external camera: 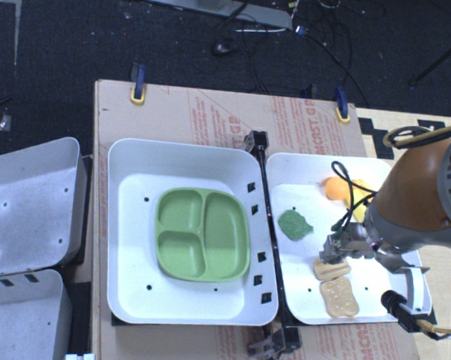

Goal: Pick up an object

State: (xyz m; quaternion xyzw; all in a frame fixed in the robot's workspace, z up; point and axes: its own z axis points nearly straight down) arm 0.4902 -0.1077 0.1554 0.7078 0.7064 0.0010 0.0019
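Grey KUKA arm with orange band [421, 189] reaches into the right shallow white bin [306, 177]. Two-finger gripper [336, 252] sits low over a small tan bread-like piece [332, 270], touching or just above it; can't tell which. Finger state can't be told: tips are too small and blurred, so no confirmed grasp. Just below that piece lies a larger tan cracker-shaped slab [340, 297]. Left of the gripper, near it, a green leafy plastic lump [295, 224]. Above the gripper, an orange round fruit-like object [336, 189], partly behind the arm's cable. Well left of the gripper, the left white bin [123, 207] holds a green three-compartment plastic plate [203, 235].
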